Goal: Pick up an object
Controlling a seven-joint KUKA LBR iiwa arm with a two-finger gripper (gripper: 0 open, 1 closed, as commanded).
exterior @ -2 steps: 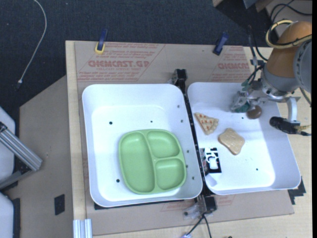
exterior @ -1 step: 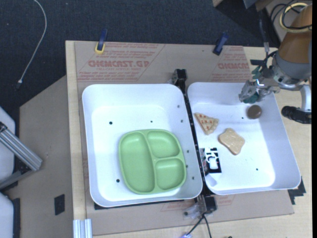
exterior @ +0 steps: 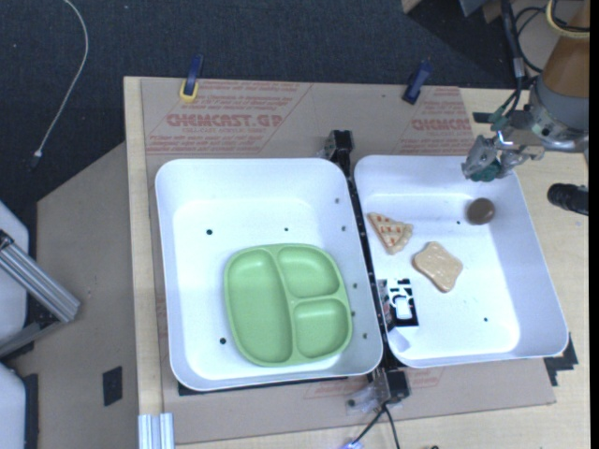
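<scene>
The gripper point(exterior: 487, 164) is hovering over the right bin's point(exterior: 533, 279) far edge, just above the brown disc point(exterior: 480, 211); whether its fingers are parted I cannot tell; nothing is showing between them. A descent risks striking the bin wall, or nudging the disc toward the toast point(exterior: 438, 266) and waffle point(exterior: 389, 231) instead of closing round it.

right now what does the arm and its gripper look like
The arm comes in at the camera view's upper right: a rounded grey body with a wide orange band above the wrist. Below it sits a paler metallic wrist section. The gripper is small, with teal-green and dark parts at its tip. Dark cables and a pale looped cable run behind the arm.
</scene>
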